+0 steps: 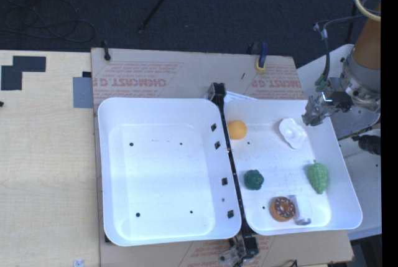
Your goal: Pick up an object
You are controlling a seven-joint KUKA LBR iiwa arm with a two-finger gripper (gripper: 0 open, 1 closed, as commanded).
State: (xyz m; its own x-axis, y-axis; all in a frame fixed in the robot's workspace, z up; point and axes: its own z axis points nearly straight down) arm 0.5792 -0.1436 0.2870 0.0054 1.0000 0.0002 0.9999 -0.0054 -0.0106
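A donut (283, 208) lay nearest the camera, at about 6 o'clock in the right bin (348, 197), with a small grey piece (303, 220) just beside it at its 3 o'clock. A dark green lump (254, 180) sat at the donut's 11 o'clock, and a lighter green toy (318, 177) toward the bin's 4 o'clock edge. An orange ball (237, 129) rested at 10 o'clock — near the divider. A white object (291, 133) lay at 1 o'clock. The pincer (314, 115) hung just beside it at the bin's 2 o'clock rim — spread or pressed together, I could not tell. The left bin (112, 135) stood alongside on the desk (43, 154).
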